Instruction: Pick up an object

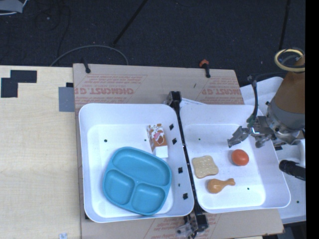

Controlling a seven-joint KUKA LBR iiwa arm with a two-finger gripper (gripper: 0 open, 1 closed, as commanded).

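My gripper (249, 138) hangs over the right bin (219, 114) with its fingers spread wide, gripping nothing. The orange-red ball (240, 157) lies just at its 7 o'clock. The toast slice (205, 166) sits at the ball's 8 o'clock, the drumstick (220, 184) at its 7.

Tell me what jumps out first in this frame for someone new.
The big blue divided plate fills most of the left bin, with a small snack packet just above it. In the right bin, the gripper hangs open above a red tomato-like ball; a toast slice and a toy drumstick lie nearby.
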